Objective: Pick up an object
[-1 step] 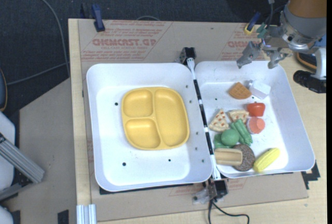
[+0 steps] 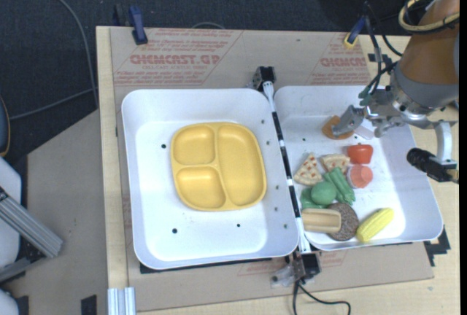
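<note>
A robotics lab: clamped cardboard bench (image 2: 219,51), 2 white bins (image 2: 146,160), loose cables (image 2: 66,7) on dark carpet.

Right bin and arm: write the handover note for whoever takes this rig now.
Pincer: low over the right bin, at its far end, beside a brown piece. Grip state unclear; nothing seen held.
Things: toy food sits in the right bin, including pizza slice, tomato, green vegetable and corn. Yellow plate lies in the left bin.
Done: no pick confirmed.
Left: grasp one item and lift it.
</note>
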Robot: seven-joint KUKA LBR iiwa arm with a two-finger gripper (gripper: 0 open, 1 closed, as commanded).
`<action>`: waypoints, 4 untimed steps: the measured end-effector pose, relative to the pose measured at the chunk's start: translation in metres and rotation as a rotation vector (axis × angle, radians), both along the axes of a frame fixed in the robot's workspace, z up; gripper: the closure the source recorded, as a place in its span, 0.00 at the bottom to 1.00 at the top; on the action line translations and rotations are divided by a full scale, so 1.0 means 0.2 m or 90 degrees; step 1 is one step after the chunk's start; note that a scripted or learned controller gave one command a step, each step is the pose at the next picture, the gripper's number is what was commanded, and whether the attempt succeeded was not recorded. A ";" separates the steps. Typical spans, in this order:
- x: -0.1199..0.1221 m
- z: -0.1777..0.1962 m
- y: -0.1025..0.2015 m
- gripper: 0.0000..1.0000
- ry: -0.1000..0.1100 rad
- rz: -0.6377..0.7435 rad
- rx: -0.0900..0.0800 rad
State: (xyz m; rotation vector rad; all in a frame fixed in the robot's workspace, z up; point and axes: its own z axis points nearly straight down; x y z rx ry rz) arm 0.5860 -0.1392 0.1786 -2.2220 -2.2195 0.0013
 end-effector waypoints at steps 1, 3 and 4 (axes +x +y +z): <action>-0.11 -0.45 -0.13 0.00 -0.003 0.000 -0.001; -0.06 -0.45 -0.06 0.00 -0.006 0.000 -0.001; -0.06 -0.40 -0.05 1.00 -0.009 0.000 -0.001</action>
